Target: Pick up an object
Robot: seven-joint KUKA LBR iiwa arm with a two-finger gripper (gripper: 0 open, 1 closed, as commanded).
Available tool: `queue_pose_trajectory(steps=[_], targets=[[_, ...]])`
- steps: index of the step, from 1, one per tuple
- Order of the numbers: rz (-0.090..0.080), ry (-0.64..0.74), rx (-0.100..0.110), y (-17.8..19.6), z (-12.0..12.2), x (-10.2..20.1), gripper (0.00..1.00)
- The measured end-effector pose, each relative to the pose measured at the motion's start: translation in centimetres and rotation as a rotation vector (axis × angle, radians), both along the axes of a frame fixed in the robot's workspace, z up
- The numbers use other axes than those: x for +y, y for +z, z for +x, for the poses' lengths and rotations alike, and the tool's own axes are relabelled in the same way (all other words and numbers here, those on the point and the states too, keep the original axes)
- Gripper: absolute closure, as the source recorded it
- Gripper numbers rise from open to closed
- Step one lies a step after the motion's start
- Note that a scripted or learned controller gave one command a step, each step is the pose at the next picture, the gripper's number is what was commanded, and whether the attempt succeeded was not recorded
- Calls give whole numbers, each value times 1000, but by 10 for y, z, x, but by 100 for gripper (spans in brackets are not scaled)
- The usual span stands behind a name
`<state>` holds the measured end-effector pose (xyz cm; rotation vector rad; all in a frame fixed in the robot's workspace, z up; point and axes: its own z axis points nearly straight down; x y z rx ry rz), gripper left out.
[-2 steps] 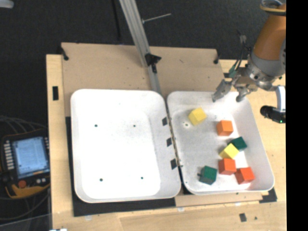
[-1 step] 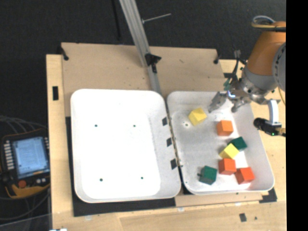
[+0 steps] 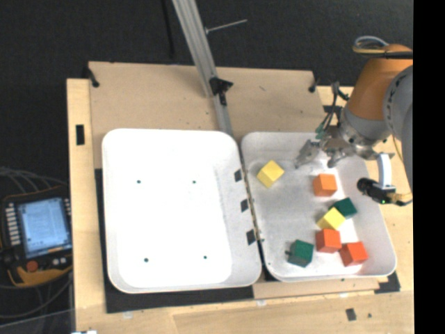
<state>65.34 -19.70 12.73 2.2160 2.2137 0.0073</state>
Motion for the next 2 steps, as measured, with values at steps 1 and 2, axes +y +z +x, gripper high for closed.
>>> queue_pose_trajectory(steps=[1,2], targets=[[2,-2,4,7,-1,-1,100],[1,3,1,71,3,3,100]])
